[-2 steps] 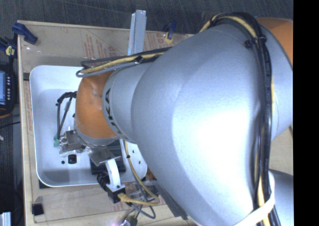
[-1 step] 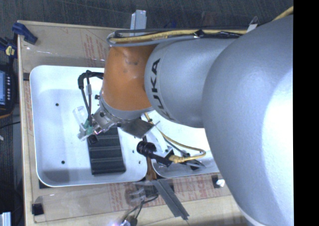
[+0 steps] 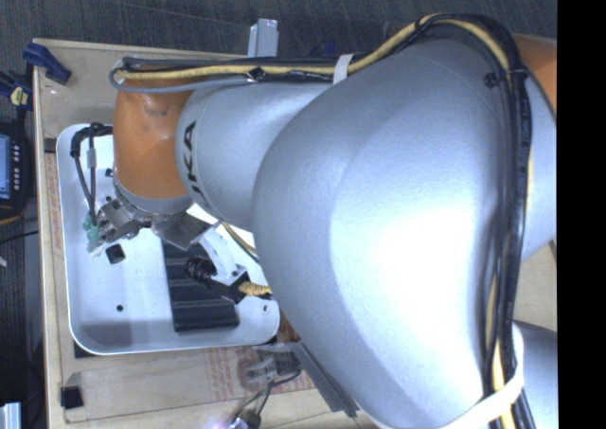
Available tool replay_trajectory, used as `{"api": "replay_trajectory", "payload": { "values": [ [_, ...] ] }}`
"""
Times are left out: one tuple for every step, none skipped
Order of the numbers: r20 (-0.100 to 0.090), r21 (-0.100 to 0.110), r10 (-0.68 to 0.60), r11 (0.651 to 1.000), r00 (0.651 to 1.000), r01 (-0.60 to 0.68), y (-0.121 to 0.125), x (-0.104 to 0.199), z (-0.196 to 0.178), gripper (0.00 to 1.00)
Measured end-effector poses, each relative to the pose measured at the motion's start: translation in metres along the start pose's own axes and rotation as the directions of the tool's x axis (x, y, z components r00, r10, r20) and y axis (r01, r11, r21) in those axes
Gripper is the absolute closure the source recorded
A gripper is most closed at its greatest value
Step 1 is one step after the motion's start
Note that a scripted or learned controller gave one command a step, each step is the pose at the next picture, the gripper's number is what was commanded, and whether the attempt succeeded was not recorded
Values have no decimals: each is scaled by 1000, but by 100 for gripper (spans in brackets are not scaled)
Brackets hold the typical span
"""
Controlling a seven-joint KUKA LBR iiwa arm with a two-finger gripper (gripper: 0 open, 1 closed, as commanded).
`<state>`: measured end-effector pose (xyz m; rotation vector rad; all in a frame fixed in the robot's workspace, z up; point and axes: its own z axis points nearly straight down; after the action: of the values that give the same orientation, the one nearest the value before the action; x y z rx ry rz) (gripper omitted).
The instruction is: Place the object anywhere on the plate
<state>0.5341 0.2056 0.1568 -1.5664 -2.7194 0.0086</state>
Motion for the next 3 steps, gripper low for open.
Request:
{"api": "replay_trajectory", "payload": {
  "values": [
    [-1,-5,50,999,999,-50,15,-61,-63,100],
    [-1,0,-68,998,998,68,-37,-19,-36,100],
    [-1,-4,-110,994,994,110,-1,-25,-45,100]
  ]
}}
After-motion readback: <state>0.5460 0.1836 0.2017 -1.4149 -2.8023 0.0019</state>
